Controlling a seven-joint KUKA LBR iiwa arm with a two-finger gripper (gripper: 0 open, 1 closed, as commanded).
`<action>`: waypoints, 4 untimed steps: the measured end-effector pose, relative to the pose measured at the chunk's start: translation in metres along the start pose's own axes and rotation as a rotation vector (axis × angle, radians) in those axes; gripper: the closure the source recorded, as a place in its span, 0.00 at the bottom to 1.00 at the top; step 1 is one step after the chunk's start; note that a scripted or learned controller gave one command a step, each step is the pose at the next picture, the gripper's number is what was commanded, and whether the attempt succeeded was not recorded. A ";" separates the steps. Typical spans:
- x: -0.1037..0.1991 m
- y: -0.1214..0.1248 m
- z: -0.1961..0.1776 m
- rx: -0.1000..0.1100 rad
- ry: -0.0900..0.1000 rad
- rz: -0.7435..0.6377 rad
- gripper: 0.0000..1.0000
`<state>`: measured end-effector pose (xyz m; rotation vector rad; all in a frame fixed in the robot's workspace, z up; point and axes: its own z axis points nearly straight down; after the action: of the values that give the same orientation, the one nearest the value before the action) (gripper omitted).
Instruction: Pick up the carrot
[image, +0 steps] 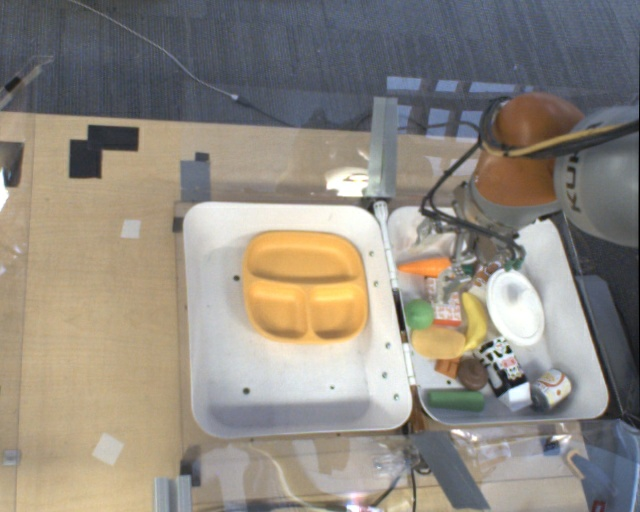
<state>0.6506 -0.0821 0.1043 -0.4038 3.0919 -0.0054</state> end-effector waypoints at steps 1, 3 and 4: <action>-0.017 -0.005 0.004 0.003 -0.004 -0.012 0.00; -0.015 -0.007 0.004 0.004 -0.005 0.083 0.00; -0.020 -0.008 0.005 0.002 0.007 0.062 0.00</action>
<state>0.6722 -0.0841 0.1000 -0.3089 3.1092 -0.0091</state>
